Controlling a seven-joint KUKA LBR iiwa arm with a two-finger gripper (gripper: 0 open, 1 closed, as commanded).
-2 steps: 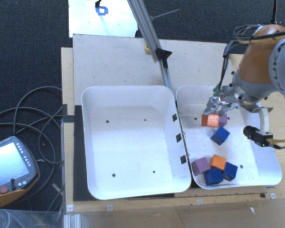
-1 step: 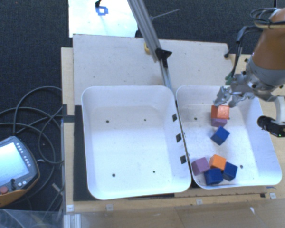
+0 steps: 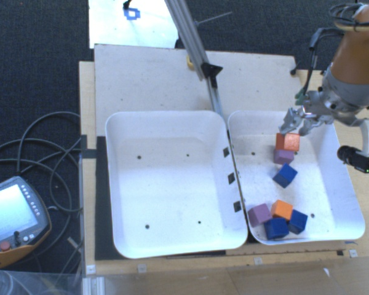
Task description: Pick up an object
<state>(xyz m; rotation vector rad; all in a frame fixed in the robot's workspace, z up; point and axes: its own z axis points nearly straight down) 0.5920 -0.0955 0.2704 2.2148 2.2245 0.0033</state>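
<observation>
I have the end effector (image 3: pixel 299 123) low over the far part of the right bin (image 3: pixel 350 189), just above and touching on an orange block (image 3: pixel 289 142). From this slanted view I cannot tell whether it is spread or pinched, and I see nothing clearly caught in it, so I will not count the block as held.

The orange block sits at the far end of the bin, resting against a purple block (image 3: pixel 283 157) just nearer to me. A blue block (image 3: pixel 285 176) lies a little nearer again, apart from those two. At the near edge a cluster huddles together: a purple cube (image 3: pixel 259 214), an orange cube (image 3: pixel 282 209) and two blue cubes (image 3: pixel 275 228) (image 3: pixel 298 221), all touching or almost so. The left bin (image 3: pixel 172 183) shares a rim with the right one.

My guess is that these are small, light, rigid blocks with flat faces, not fragile, but easy to skid on the smooth bin floor if nudged. I would take the orange block across two opposite flat sides, choosing the pair that stays clear of the purple neighbour, and close squarely so it doesn't twist out.
</observation>
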